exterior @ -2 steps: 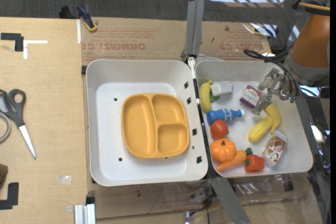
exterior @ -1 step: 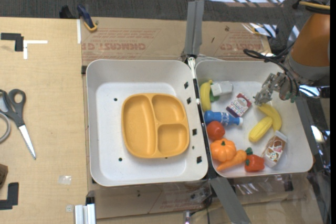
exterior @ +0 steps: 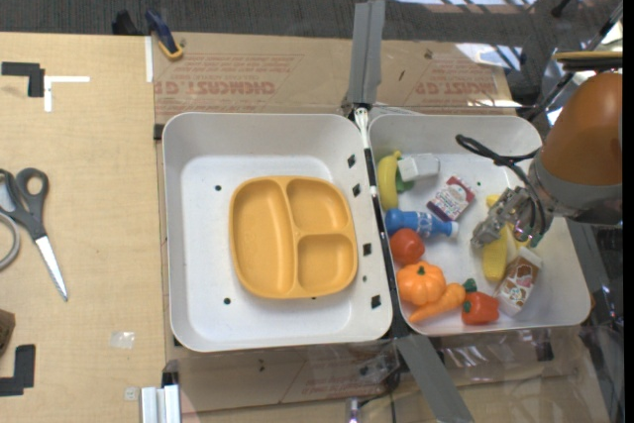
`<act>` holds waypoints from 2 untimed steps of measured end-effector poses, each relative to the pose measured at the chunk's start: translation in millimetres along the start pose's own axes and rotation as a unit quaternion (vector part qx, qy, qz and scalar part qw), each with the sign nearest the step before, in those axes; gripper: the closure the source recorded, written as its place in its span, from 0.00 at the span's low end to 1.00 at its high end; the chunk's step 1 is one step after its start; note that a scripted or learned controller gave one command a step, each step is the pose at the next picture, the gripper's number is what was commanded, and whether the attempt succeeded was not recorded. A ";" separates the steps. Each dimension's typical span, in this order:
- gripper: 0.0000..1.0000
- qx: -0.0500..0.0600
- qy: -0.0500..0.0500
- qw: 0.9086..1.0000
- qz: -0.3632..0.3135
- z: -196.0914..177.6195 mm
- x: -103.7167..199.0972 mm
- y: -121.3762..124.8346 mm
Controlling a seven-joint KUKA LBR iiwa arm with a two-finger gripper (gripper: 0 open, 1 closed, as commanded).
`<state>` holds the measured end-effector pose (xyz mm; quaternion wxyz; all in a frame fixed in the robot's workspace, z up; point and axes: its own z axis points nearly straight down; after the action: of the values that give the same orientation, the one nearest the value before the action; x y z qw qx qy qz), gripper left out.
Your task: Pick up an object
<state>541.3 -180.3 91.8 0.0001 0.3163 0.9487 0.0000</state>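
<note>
Toys (exterior: 428, 282) in right bin (exterior: 570, 307), pincer (exterior: 507, 225) above, labels unreadable

Divided plate (exterior: 293, 237) in left bin (exterior: 188, 213)

Scissors (exterior: 36, 225) on the wooden bench (exterior: 79, 163)

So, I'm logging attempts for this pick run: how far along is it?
Done: the arm has reached into the right bin, with the gripper low over a yellow item. In hand: nothing visibly lifted; whether it grips is unclear. Left: securing and raising an object. The yellow tray sits in the left bin.
</note>
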 end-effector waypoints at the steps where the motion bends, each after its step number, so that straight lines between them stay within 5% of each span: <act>1: 1.00 -0.001 -0.002 0.999 0.054 -125.6 30.9 53.6; 2: 1.00 -0.001 -0.002 0.977 0.215 -2.0 -0.5 101.2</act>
<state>602.3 -99.6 93.8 0.0024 0.5133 0.8582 0.0004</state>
